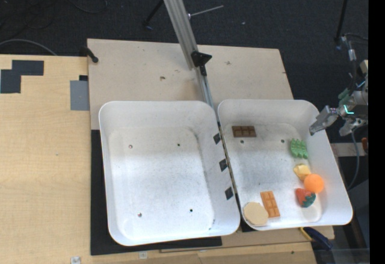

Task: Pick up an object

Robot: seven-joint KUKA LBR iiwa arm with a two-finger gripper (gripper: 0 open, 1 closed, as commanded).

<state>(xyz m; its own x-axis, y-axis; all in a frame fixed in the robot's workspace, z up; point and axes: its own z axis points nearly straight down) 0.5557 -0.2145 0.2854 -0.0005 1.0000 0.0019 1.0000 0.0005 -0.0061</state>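
Observation:
The right bin (pixel 283 106) holds several small items. A brown chocolate bar (pixel 244 132) lies near its far left. Along the right side sit a green piece (pixel 298 148), a yellow piece (pixel 302 170), an orange ball (pixel 313 183) and a red strawberry-like piece (pixel 305 198). An orange wafer (pixel 270 203) and a tan round biscuit (pixel 255 214) rest at the near edge. My gripper (pixel 334 125) hovers over the bin's far right rim, above and right of the green piece, open with nothing between its fingers.
The left bin (pixel 120 113) lies beside the right one, with black clips (pixel 222 164) along the shared wall. A slanted metal rail (pixel 180 22) rises from the back of the bench. A light wooden table (pixel 42 148) lies to the left.

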